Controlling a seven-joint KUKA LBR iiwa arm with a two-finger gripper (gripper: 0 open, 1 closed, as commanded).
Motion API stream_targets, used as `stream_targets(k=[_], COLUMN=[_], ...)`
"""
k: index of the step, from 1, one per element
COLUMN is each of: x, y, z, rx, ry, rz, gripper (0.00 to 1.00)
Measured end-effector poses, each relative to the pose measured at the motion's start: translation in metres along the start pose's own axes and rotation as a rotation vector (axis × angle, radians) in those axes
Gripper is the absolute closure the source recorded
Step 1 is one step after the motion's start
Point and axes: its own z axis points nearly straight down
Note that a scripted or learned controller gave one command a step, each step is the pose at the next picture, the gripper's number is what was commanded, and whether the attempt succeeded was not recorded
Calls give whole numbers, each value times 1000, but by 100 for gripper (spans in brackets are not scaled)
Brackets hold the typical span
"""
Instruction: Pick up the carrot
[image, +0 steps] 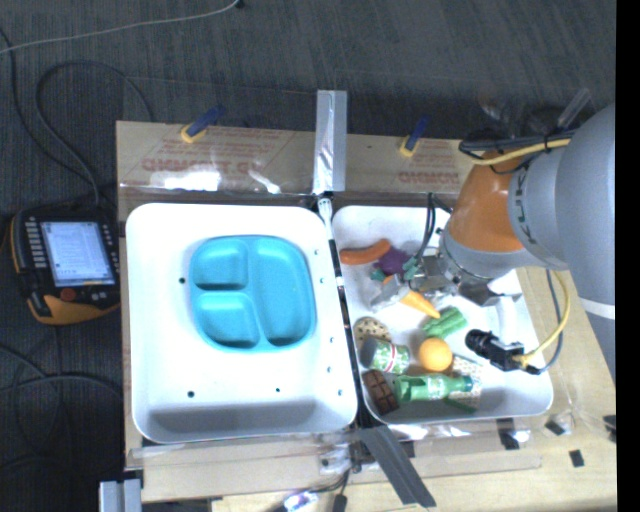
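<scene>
The bench (140, 140) is viewed from one fixed camera above, angled downward from a moderate height; both white bins (160, 400) are framed, and the arm (560, 190) is seen entering from the right.

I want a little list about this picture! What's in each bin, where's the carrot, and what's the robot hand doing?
left bin: a blue tray with compartments
right bin: toy foods in a heap
carrot: right bin, orange, beside a green piece
gripper: low over the carrot, right at it
other foods: orange ball, green bottle, sausage
carrot lifted: not visibly
</scene>
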Motion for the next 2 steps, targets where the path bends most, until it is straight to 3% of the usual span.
stream_targets(k=[1, 2], x=[2, 3], y=[0, -17], z=[-8, -108], rx=[1, 0], ry=[5, 0], rz=[-2, 66], gripper=[100, 100])
